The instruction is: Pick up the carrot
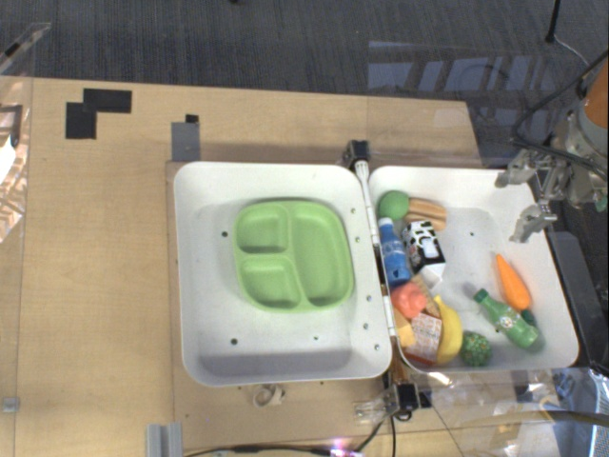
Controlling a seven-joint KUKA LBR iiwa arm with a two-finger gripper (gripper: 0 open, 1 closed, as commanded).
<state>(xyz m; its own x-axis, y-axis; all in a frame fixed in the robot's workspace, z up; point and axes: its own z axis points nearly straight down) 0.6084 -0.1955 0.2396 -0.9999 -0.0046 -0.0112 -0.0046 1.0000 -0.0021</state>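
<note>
The carrot (512,282) is small and orange. It lies at a slant on the floor of the right bin (561,346), close to the bin's right wall. My gripper (520,202) hangs over the bin's far right corner, above and a little beyond the carrot and clear of it. Its two fingers stand apart, open, with nothing between them. The grey arm comes in from the upper right.
A green bottle (506,319) lies just in front of the carrot. Along the right bin's left side are a green ball (392,204), a blue bottle (392,250), a pink toy (411,300), a banana (450,327) and a broccoli (476,348). The left bin (200,284) holds a green divided plate (290,255).
</note>
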